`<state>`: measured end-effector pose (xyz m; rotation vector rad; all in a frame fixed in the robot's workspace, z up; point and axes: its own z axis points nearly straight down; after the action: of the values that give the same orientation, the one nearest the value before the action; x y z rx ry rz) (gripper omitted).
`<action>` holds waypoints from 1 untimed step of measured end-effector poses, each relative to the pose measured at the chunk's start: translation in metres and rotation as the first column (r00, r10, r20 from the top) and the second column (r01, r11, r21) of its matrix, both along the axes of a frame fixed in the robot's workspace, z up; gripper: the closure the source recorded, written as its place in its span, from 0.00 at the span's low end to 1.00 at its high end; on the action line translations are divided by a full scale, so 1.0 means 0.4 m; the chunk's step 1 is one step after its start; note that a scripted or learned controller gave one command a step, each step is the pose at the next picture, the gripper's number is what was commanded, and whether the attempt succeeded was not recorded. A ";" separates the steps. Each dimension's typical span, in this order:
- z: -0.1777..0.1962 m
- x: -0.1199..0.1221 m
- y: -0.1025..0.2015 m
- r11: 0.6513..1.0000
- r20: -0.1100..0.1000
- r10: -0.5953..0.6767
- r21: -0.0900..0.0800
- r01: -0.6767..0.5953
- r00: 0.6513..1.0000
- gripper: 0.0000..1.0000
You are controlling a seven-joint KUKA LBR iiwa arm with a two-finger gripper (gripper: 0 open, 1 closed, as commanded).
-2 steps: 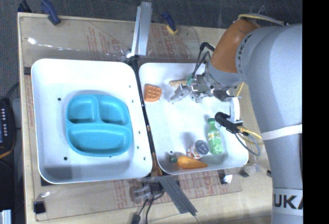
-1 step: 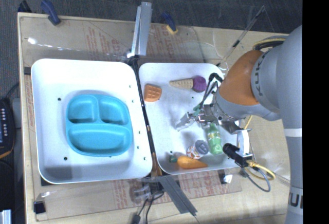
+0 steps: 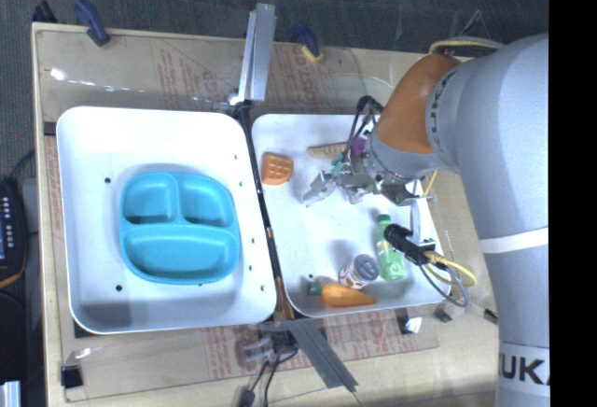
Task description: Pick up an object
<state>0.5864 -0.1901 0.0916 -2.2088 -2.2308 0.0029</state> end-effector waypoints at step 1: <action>0.002 0.098 -0.045 1.000 0.002 0.001 0.000 -0.001 1.000 0.00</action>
<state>0.6255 -0.2080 0.0925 -2.2089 -2.2329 -0.0001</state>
